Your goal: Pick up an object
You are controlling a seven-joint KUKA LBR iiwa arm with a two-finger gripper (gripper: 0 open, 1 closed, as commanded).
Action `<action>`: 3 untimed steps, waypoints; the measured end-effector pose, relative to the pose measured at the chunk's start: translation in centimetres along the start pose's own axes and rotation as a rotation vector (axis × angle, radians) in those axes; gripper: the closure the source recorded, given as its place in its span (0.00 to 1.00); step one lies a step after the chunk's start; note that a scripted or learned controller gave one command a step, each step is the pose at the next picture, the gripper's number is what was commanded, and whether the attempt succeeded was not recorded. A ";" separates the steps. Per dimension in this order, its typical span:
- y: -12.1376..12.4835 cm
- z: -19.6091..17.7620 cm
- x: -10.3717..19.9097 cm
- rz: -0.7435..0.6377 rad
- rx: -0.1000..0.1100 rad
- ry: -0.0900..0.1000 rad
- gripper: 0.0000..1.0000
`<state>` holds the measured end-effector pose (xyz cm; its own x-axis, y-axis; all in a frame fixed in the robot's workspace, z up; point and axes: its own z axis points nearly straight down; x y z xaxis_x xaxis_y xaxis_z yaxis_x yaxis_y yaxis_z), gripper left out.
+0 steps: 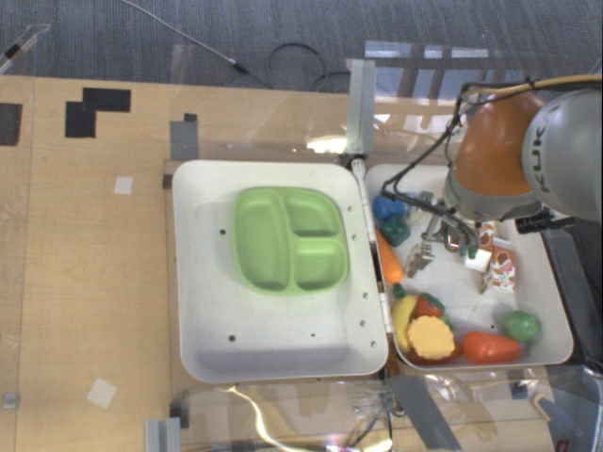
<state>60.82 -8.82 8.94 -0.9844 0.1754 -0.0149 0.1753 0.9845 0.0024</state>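
Observation:
My gripper (441, 249) hangs over the middle of the right bin (551, 295), open, with bare white floor between its fingers. Left of it lie a blue toy (387, 207) on a teal one (397, 230), and an orange carrot (390, 263) along the bin's left wall. A small white and red carton (500, 265) lies just right of the gripper. At the bin's front sit a yellow banana (403, 316), a yellow round toy (431, 338), a red-orange pepper (490, 347) and a green ball (521, 326).
The left bin (212, 337) holds a green divided plate (288, 239). A metal post (361, 106) stands behind the wall between the bins. The arm's orange band (492, 149) and cables overhang the right bin's back half.

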 end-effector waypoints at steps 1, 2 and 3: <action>-6.6 -0.2 4.9 -0.004 0.004 0.000 0.00; 1.6 0.3 -4.7 0.148 0.001 0.009 0.00; 1.7 -1.2 -5.1 0.141 -0.001 -0.008 1.00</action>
<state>66.15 -8.02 10.26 -0.9498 0.3121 -0.0218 0.3121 0.9500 0.0062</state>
